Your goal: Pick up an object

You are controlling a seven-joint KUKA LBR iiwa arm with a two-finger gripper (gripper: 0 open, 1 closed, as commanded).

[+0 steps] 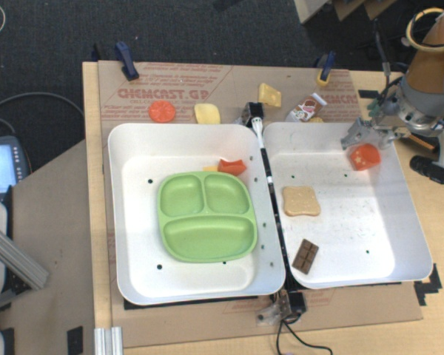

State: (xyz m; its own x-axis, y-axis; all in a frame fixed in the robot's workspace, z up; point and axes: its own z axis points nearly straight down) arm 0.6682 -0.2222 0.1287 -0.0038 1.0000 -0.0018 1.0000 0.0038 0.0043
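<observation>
cardboard-topped bench [170, 83], dark carpet [133, 13], blue clamps [126, 59]

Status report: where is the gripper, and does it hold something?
Gripper over right bin, far corner. Round red object directly beneath; grasp unconfirmed. Toast slice apart.

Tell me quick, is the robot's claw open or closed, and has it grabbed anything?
Gripper: cannot be told. It sits right at the red tomato-like toy in the right bin, but a grip isn't visible.

Fixed overhead camera, slanted down, both bins [126, 198]
</observation>
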